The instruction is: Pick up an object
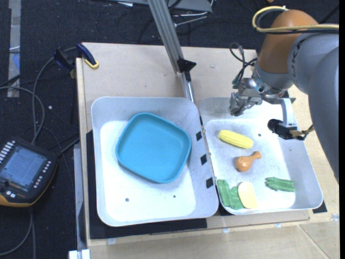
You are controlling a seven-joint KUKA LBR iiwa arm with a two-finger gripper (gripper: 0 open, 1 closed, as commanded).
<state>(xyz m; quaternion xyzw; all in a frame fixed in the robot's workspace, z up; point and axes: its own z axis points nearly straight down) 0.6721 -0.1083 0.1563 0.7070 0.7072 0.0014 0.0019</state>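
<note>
We log two white bins side by side on the bench. The left bin (pixel 108 198) carries a blue plate (pixel 153 147), lying flat and slightly turned.

The right bin (pixel 302 166) carries a yellow corn cob (pixel 235 139) near its far end. Just below that lies an orange drumstick-shaped toy (pixel 246 161). A green piece (pixel 229 194) lies at the near left corner, touching a pale yellow piece (pixel 248 195). A second green piece (pixel 280 184) lies apart toward the near right.

We place the gripper (pixel 237 108) over the far left corner of the right bin, above the corn cob. We cannot tell how its jaws stand, and see nothing between them.
</note>
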